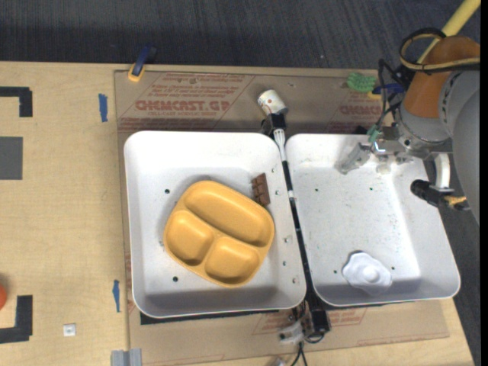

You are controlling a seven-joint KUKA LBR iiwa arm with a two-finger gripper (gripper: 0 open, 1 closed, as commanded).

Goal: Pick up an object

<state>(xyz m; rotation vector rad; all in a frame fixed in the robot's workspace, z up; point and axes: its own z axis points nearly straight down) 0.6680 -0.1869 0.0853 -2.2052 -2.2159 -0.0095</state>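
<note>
White plastic piece (366, 271), small, pale and lumpy with a rounded cap-like top, lies near the front edge of the right bin (427, 280), we see. In the left bin (145, 204) we find a yellow divided plate (219, 231) with three compartments, a small brown block (260, 190) just beside it. Farther back, we see the gripper (352, 158) over the right bin's rear, holding nothing; its opening we cannot tell.
</note>
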